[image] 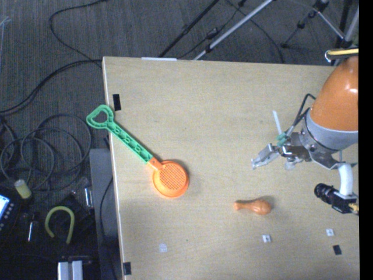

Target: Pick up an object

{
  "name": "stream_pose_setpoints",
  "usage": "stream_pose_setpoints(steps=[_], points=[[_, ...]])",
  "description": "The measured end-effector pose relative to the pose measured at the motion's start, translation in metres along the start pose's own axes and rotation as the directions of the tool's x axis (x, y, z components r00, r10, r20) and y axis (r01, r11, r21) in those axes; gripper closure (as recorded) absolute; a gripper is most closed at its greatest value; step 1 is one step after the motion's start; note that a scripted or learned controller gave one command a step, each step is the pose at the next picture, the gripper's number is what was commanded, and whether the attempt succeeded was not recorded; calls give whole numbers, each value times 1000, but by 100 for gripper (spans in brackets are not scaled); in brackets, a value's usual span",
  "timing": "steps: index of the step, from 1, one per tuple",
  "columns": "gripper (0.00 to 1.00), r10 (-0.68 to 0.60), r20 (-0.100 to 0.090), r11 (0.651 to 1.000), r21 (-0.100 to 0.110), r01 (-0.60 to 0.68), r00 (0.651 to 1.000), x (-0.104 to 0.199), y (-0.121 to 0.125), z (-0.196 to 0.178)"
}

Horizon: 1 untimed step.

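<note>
Reaching in from the right edge, the grey arm with its orange band [344, 92] is holding its gripper [262, 156] low above the pale bench surface [204, 98], right of centre. Both metal fingers [265, 154] are pointing left and are lying close together at the tips; nothing is sitting between them, though the small scale is making the exact gap hard to judge. A thin white rod [276, 121] is rising at a slight tilt just above the gripper body.

An orange pear-shaped object [254, 206] is lying on its side below the gripper, near it yet apart from the fingers, its narrow end pointing left. A toy racket [140, 153] is resting well apart to the left, its green handle running up-left to the bench's left edge and its round orange mesh head [171, 179] sitting at the lower right end.

Small dark and white markers [266, 238] are dotting the lower right of the surface. Black cables [35, 150] are coiling on the dark carpet left of the bench, beside a green hook-shaped item [59, 217]
</note>
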<state>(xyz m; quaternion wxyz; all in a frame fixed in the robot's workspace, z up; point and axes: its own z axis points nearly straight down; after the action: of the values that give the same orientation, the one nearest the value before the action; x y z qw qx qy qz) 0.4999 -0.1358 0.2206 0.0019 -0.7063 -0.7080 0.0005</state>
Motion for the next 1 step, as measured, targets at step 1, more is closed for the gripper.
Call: stream_pose_setpoints(steps=[1], points=[[0,125,1,992,1,-125,992,-6,61,138]])
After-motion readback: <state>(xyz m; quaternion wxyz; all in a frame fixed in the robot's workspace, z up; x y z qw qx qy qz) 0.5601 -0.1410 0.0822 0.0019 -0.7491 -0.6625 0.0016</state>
